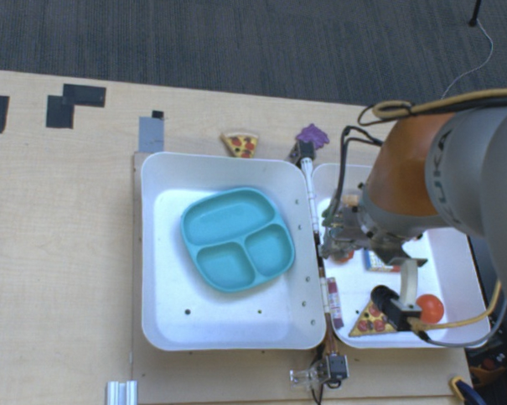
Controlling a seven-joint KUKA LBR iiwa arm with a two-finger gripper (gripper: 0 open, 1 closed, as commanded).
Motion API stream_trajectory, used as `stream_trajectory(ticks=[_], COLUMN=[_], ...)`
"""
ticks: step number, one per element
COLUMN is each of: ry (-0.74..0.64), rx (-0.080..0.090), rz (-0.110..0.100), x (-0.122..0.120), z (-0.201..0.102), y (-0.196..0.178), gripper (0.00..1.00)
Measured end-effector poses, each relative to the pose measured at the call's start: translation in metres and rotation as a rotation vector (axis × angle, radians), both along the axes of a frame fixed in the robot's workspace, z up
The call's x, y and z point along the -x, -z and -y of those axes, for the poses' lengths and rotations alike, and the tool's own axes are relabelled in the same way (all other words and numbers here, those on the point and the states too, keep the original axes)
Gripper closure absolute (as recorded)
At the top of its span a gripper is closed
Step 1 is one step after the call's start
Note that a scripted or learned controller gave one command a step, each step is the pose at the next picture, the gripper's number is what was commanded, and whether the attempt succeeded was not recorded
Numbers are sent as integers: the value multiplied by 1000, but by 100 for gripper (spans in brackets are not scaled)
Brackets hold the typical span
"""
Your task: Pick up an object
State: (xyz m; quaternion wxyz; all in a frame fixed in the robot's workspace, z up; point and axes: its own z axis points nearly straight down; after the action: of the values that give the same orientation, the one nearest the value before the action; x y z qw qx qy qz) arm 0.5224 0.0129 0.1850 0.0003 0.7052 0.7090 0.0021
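Note:
My gripper (339, 236) hangs low over the left side of the right bin (461, 248), close to the wall between the two bins. Right beneath it lies a small red object (343, 255), partly hidden by the gripper body. A small blue and white item (377, 262) lies just to its right. Toward the front of this bin sit a toy pizza slice (371, 322) and an orange ball (432, 308). The grey arm with its orange band (406, 170) covers much of the bin's back.
The left bin (160, 319) holds a teal three-part plate (237, 238). Behind the bins, on the bench, lie another pizza slice toy (239, 144) and a purple object (311, 137). A grey block (151, 133) stands at the left bin's back corner.

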Motion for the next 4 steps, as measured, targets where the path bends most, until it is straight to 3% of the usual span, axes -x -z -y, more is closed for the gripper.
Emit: stream_trajectory(ticks=[1,2,4], ry=[1,-6,-12], rx=[2,-11,-19], rz=[-1,8,11], x=[0,-27,-29], z=[1,53,54], y=[0,26,41], gripper=[0,0,0])
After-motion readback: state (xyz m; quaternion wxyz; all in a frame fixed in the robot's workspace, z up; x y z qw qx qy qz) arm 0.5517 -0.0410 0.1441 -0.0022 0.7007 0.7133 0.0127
